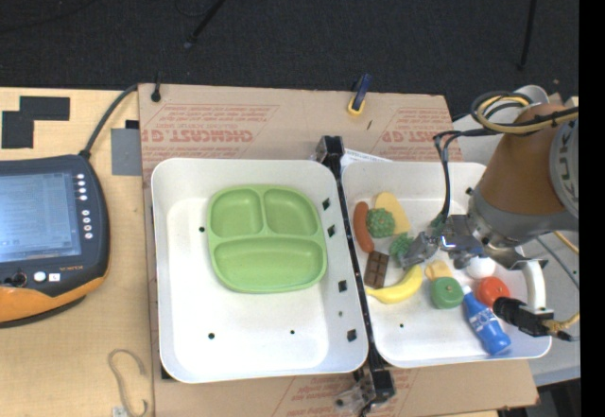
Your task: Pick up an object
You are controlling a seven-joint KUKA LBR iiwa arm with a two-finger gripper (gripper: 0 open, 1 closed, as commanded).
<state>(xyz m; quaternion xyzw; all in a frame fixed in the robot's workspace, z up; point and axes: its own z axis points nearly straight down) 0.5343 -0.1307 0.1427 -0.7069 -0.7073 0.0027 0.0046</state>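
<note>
The gripper [423, 250] sits low among the toy food in the right bin [416, 354], near the banana [397, 286], but I cannot tell its grip, so nothing looks lifted yet.

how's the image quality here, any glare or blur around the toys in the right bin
Camera view: lighting is even and soft, with only faint shadows under the green tray; the white right bin looks bright but not blown out; the whole frame is slightly soft, so the small toys near the gripper, like the banana, lack fine detail.
</note>
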